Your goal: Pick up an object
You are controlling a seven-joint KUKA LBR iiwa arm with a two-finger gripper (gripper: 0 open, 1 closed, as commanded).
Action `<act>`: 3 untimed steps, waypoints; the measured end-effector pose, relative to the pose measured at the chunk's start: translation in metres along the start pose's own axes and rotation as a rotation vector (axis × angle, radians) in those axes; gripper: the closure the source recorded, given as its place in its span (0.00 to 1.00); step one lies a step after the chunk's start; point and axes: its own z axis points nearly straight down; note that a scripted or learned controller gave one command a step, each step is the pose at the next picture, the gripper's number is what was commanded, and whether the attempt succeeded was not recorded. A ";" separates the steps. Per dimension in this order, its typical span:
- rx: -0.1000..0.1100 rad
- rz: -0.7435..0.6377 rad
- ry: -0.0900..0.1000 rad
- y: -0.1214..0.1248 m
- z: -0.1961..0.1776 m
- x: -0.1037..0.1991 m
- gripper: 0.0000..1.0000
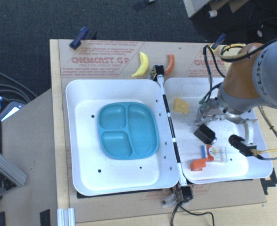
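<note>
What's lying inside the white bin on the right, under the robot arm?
A yellow chunk, a black block, an orange piece and a small clear packet lie in the right bin. The arm hides its upper right part.

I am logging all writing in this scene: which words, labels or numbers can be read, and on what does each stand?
"CHEMCAST G.P": red print on the brown board, behind the left bin.
Smaller red lines around it, and red print behind the right bin: too blurred to read.
Print on the small packet in the right bin: too small to read.
</note>
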 end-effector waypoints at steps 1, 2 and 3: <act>0.000 0.000 0.000 0.000 0.000 0.000 0.00; -0.002 -0.003 -0.001 0.091 0.009 0.002 0.00; 0.002 -0.001 0.000 0.023 0.010 0.003 0.00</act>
